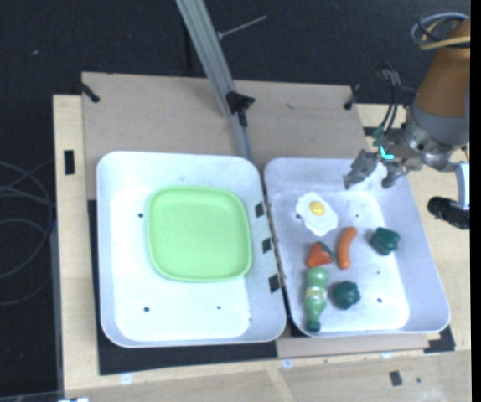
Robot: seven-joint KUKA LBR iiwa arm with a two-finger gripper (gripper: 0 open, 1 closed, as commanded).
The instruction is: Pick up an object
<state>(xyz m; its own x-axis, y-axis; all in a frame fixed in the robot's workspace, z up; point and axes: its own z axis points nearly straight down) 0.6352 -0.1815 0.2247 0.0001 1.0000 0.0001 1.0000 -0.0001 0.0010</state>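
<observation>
Hanging over the right bin's two o'clock corner, the gripper has its two fingers spread, nothing between them. Below it, toward seven o'clock, a fried egg lies on the bin floor. At the egg's four o'clock sits an orange sausage, tilted, with a red piece just beside it at nine o'clock. A dark green piece lies at the sausage's three o'clock, apart from it. A green bottle lies at the bin's seven o'clock, a round green piece near it. The left bin holds a green plate.
</observation>
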